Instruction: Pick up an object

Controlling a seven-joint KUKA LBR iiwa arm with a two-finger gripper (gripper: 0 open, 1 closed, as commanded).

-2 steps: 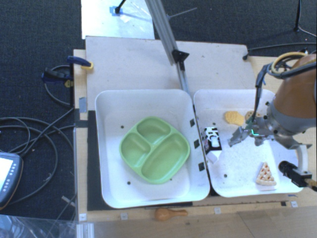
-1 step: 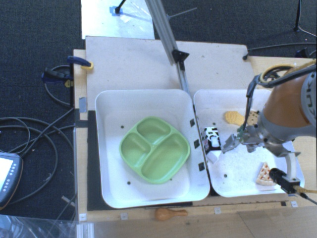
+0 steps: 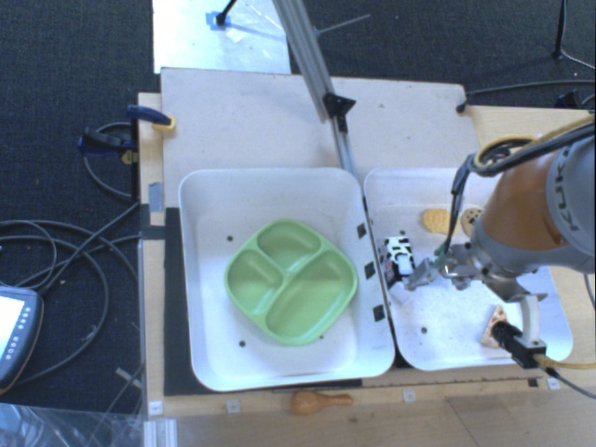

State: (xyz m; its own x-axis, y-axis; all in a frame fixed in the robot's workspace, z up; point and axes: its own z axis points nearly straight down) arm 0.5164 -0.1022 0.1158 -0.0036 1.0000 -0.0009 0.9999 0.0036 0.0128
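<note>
One gripper (image 3: 421, 276), jaw state we cannot tell | step: we approach black-and-white toy (image 3: 399, 256) just beside it | next: we descend, close on toy

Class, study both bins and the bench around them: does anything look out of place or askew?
One thing stands out: a tan pear-shaped object lies outside the bins, on the bench edge below the left bin. The green divided plate sits rotated, corner-on to the bin walls.

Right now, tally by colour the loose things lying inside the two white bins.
Green: 1, the sectioned plastic plate
Black and white: 1, the small cow-patterned toy
Tan: 2, the round biscuit and the pizza-slice toy
Total: 4
</note>
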